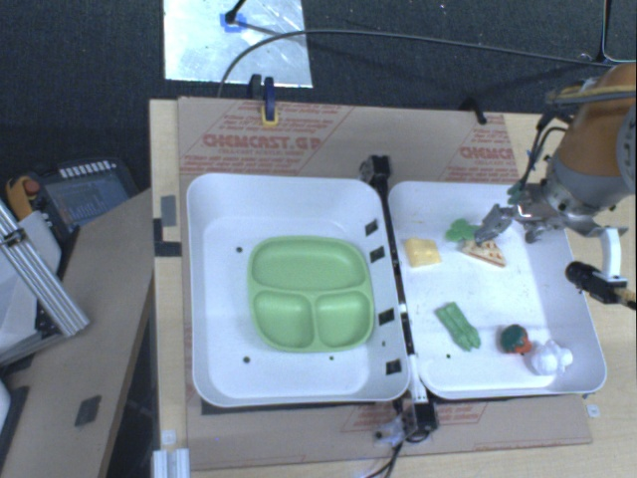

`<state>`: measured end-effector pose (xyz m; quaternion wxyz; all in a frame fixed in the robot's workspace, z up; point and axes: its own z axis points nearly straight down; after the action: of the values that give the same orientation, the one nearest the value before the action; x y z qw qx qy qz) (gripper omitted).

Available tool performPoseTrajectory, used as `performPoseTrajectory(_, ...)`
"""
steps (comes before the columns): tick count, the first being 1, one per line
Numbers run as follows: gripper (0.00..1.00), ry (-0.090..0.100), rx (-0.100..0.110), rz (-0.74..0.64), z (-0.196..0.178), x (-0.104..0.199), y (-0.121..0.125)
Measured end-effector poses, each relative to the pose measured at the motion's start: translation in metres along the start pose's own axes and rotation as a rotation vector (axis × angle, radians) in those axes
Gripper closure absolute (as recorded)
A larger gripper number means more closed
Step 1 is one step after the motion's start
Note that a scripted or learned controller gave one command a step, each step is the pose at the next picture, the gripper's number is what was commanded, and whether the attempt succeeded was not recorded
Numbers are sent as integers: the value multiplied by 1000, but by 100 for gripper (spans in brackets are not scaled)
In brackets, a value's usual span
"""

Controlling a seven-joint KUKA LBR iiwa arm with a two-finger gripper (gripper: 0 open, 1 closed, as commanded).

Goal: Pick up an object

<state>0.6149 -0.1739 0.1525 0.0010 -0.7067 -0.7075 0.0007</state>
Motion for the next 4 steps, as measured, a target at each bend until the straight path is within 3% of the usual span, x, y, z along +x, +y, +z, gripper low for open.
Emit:
performPoseTrajectory(2, 0, -1, -3, -4, 68, 2, 10)
performPoseTrajectory(3, 100, -2, -7, -6, 56, 2, 11)
performPoseTrajectory(4, 100, -2, -9, -4, 11, 0, 17)
